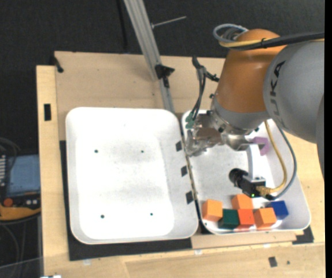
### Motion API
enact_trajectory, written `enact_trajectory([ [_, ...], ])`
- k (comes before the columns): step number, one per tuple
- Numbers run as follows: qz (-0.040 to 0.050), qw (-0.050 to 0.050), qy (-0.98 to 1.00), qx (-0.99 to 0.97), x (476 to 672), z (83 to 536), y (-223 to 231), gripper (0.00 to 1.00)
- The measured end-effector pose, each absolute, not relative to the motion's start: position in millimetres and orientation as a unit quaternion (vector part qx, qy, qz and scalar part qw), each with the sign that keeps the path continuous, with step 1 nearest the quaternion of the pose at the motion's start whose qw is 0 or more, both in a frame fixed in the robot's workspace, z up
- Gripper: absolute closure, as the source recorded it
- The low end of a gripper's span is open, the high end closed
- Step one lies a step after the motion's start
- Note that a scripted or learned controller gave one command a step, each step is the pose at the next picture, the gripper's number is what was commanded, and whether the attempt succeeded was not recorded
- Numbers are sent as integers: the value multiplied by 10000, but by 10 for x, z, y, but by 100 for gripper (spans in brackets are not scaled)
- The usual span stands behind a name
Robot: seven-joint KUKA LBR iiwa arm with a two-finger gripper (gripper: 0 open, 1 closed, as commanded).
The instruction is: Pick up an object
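Observation:
The right bin holds a cluster of small blocks along its near edge: an orange block, a dark green block, more orange blocks and a blue block. A purple piece peeks out at the bin's right side, partly under the arm. My gripper hangs over the upper left corner of the right bin, close to the divider between the bins. It sits well above and left of the block cluster. The wrist hides its fingertips.
The left bin lies beside the right one. A grey metal strut slants from the top down to the bins' shared corner. The large grey and orange arm covers the right bin's far half. Cables and a blue box sit off the bench at left.

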State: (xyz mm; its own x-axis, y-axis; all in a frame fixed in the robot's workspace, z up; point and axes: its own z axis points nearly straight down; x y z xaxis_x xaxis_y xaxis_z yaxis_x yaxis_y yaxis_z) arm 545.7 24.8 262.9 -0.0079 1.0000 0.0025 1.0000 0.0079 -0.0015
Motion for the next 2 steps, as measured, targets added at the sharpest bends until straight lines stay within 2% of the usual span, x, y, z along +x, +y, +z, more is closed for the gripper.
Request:
enact_trajectory([
  [1,6,9,-7095,-7047,5372,2455,809,100],
  [2,-5,9,-7077,-7065,5377,2462,789,0],
])
